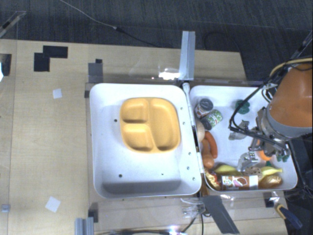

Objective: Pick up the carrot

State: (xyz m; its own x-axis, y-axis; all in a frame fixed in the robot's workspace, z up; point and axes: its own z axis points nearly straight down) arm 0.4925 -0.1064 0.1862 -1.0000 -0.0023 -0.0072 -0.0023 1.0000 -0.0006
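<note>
Two shallow white bins sit side by side on the wooden bench. The left bin (102,131) holds a yellow divided plate (148,124) with three compartments, lying flat near the bin's middle.

The right bin (222,89) is crowded. At its far left a small can (206,105) lies next to a green-labelled can (213,117), the two touching. Just nearer, along the bin's left wall, lies an orange-red sausage-like piece (210,148), long and slightly curved. Along the near wall sit a banana (226,170), a labelled bottle lying on its side (239,181), and a brown rounded item (270,181) at the near right corner. A small dark green object (241,105) rests toward the far side.

The arm comes in from the right, its orange band (292,99) above the right bin. The gripper (250,161) hangs low over the near right part of that bin, just above the banana; whether it is spread or closed cannot be made out. A small patch of orange, apparently the carrot (264,155), shows just right of the gripper, mostly hidden by the wrist and cables.
</note>
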